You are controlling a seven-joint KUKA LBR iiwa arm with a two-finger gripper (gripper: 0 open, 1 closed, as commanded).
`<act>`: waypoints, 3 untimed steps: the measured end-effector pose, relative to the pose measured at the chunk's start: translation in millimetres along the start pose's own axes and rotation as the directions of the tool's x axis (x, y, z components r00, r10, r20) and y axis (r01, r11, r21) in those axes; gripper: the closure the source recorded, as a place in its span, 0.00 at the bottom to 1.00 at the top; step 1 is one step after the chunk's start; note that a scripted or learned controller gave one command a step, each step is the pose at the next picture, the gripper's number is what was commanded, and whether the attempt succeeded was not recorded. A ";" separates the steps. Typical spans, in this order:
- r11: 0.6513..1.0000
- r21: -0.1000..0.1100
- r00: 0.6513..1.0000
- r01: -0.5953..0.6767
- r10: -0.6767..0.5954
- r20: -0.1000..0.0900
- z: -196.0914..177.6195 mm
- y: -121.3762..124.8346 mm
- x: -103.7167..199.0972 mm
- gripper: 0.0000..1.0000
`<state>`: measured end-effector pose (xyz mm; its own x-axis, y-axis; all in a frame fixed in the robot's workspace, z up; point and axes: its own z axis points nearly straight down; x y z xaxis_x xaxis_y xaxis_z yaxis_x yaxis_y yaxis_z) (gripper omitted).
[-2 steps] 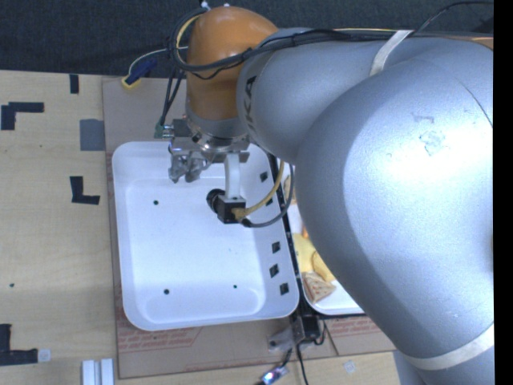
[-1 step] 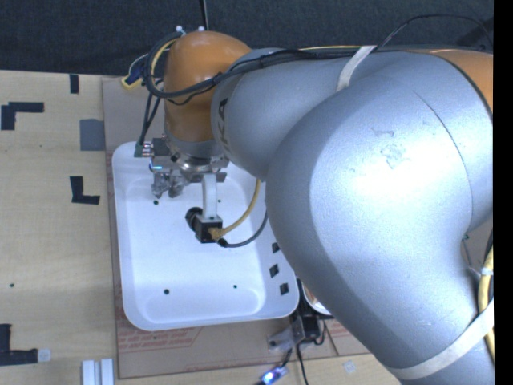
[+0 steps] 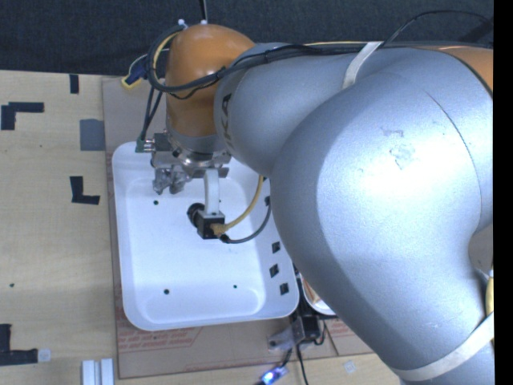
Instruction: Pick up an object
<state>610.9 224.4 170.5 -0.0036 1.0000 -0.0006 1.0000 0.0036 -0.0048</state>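
My gripper [image 3: 167, 183] hangs low over the far left part of the left white bin [image 3: 140, 295], close to its floor. I see nothing between it and the floor. The big grey arm with its orange wrist band [image 3: 196, 62] reaches in from the right and hides most of the right bin. A pale rounded edge [image 3: 314, 301] of something peeks out from under the arm there; I cannot tell what it is.
Three small dark dots [image 3: 167, 291] mark the left bin's floor. The bin stands on a tan bench [image 3: 48, 247] with black tape marks [image 3: 80, 191] to the left. Cables and a small lit part [image 3: 280, 371] lie at the bin's near right corner.
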 end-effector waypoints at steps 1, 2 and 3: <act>1.000 -0.002 1.000 0.000 0.000 0.000 18.7 15.0 9.4 1.00; 1.000 -0.003 1.000 -0.001 0.001 0.000 45.3 57.7 8.5 1.00; 1.000 0.000 1.000 -0.003 0.003 0.001 39.1 14.7 8.4 1.00</act>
<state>625.4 232.9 131.4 -0.0011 1.0000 -0.0019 1.0000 0.0011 -0.0049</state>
